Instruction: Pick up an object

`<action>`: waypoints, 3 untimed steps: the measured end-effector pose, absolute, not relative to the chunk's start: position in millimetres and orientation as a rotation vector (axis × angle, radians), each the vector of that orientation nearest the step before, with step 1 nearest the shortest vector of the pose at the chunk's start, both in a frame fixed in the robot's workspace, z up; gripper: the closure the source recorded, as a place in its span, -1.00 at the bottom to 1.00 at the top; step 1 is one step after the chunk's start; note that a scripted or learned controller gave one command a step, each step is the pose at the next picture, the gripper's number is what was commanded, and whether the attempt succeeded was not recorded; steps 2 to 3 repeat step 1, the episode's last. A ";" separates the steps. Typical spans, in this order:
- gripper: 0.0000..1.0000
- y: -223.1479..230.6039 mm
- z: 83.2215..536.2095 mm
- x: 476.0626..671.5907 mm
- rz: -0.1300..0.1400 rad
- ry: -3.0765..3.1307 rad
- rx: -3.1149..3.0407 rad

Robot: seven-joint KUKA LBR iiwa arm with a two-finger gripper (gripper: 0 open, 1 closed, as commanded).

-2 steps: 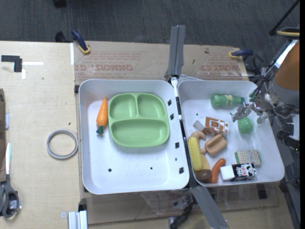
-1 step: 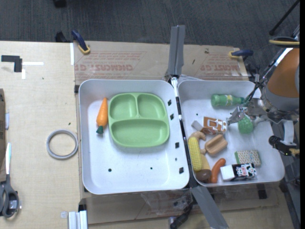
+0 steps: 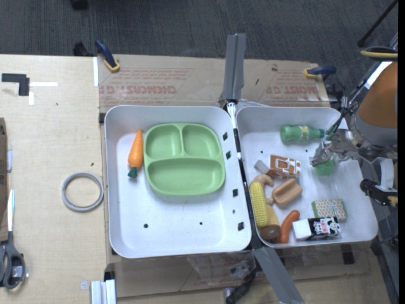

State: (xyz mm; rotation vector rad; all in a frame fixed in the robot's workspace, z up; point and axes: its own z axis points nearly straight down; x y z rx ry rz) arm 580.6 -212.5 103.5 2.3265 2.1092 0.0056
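My gripper (image 3: 326, 154) hangs low over the right bin (image 3: 354, 170), near its right wall. Directly under its tip lies a small pale green object (image 3: 324, 168), and whether the gripper holds it is unclear. A green bottle (image 3: 302, 132) lies just to the upper left of the gripper. Further left and toward the front are an orange and white box (image 3: 285, 164), a hot dog (image 3: 286, 192), a corn cob (image 3: 258, 202), a red sausage (image 3: 288, 223), a green patterned sponge (image 3: 329, 208) and a black and white carton (image 3: 324, 228).
The left bin (image 3: 171, 227) holds a green divided plate (image 3: 185, 159) and a carrot (image 3: 135, 151). A tape ring (image 3: 82, 190) and scissors (image 3: 9, 261) lie on the bench at the left. Clamps (image 3: 107, 54) sit at the back edge.
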 end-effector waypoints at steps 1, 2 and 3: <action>1.00 -165.7 229.9 647.7 -0.001 2.137 2.299; 1.00 -165.7 229.9 647.7 -0.001 2.137 2.299; 1.00 -165.7 229.9 647.7 -0.001 2.137 2.299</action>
